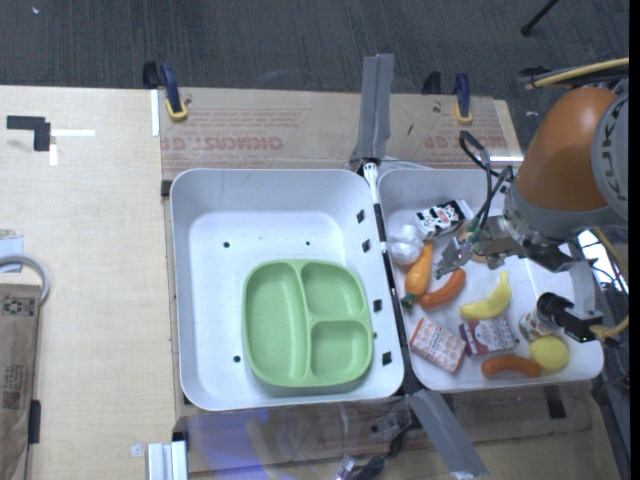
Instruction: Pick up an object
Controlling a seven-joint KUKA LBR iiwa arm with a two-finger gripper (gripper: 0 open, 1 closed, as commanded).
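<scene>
Over on the pale wood tabletop (pixel 90 268) sit two white bins: the left bin (pixel 200 268) carries a green divided plate (pixel 305 323), the right bin (pixel 590 363) a heap of toy food. Dark carpet behind, clamps along the back edge.

Can't tell if the claw (pixel 455 253) is spread or pinched, too blurry. It hangs right over an orange carrot (pixel 422 268) and a red-orange pepper thing (pixel 445 288) at the right bin's left side. Those look like light, stiff, slick plastic; I'd grab the carrot across its fat middle. Banana (pixel 488 301) and lemon (pixel 549 352) sit nearby, crowding it.
</scene>
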